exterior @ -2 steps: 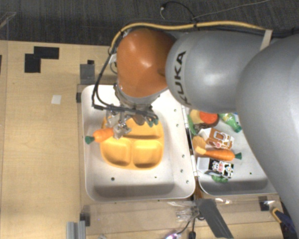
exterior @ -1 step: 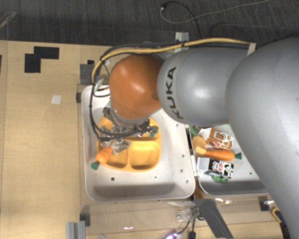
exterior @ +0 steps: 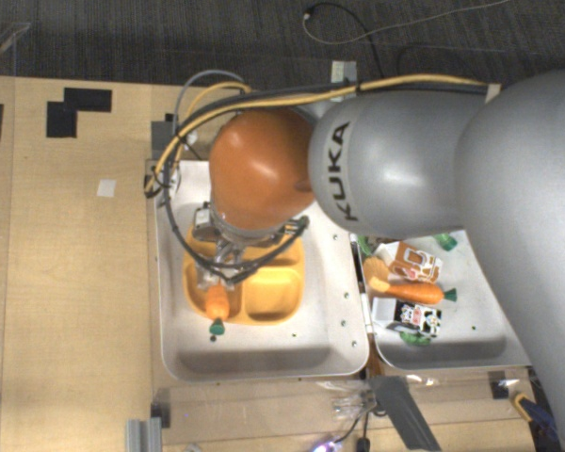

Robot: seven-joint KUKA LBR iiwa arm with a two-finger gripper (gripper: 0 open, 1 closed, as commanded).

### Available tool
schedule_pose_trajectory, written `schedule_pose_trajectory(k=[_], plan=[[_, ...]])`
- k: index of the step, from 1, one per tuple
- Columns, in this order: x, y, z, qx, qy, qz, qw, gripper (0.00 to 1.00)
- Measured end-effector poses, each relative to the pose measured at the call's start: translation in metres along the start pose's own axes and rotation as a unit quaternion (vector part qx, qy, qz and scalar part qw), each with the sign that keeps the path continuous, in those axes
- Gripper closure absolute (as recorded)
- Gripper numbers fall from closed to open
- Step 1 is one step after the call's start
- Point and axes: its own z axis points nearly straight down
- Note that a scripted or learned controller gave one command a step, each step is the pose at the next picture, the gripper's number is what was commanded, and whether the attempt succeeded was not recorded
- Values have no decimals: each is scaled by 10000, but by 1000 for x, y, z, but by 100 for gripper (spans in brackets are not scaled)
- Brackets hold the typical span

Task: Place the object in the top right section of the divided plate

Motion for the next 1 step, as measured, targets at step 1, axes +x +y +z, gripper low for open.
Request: schedule_pose_trajectory(k=[1], plan=[[-2,-1,-12,15,-34,32,10000,100]])
